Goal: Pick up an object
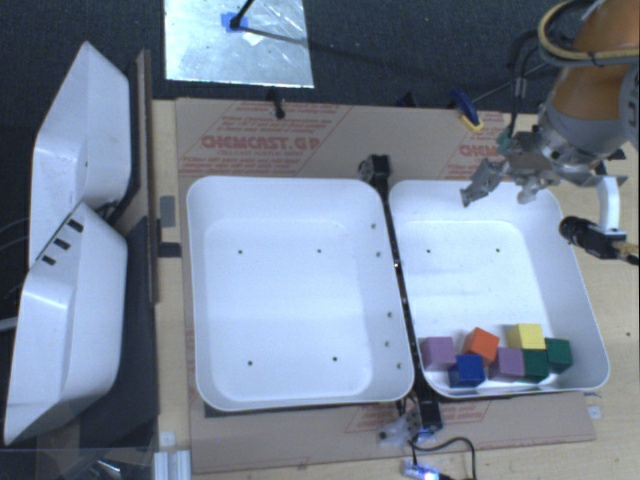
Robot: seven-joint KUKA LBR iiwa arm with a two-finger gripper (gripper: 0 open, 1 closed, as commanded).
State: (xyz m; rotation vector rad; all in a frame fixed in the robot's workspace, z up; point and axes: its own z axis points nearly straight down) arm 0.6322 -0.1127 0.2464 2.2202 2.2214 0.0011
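Several small blocks lie clustered at the near edge of the right bin: a purple block, an orange block, a blue block, a yellow block, a second purple block and a green block. My gripper hangs above the far rim of the right bin, well away from the blocks. Its two fingers are spread apart with nothing between them.
The left bin sits beside the right one, with a black clamp at their far junction. Spare white bins are stacked at far left. A shiny metal sheet lies beyond the bench.
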